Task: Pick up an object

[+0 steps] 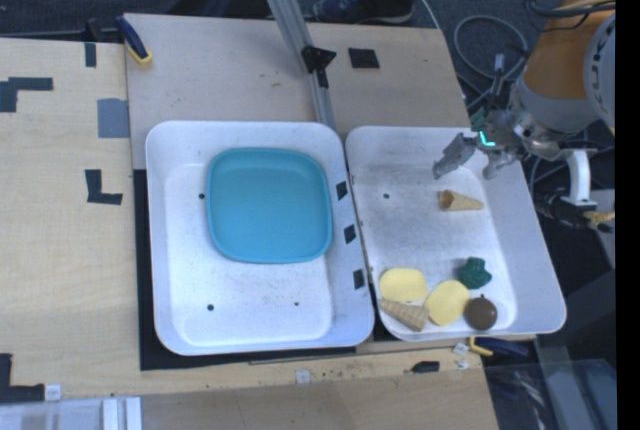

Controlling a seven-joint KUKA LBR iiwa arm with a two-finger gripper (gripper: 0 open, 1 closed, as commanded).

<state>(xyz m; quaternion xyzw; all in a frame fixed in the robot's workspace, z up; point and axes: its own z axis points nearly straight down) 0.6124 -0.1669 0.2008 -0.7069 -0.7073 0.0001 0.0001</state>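
Observation:
My gripper (474, 162) hangs over the upper right part of the right bin (400, 168), open, with nothing between its fingers. Just below it a small tan cone-shaped piece (460, 202) lies on the bin floor. At the bin's near end sit two yellow round pieces (403, 284) (447, 302), a waffle cone (402, 315), a dark green piece (474, 271) and a brown ball (481, 313).
The left bin (180, 248) holds a square blue plate (269, 204). A slanted metal pole (290, 18) rises behind the bins. Cables lie at the upper right beside the arm (565, 48).

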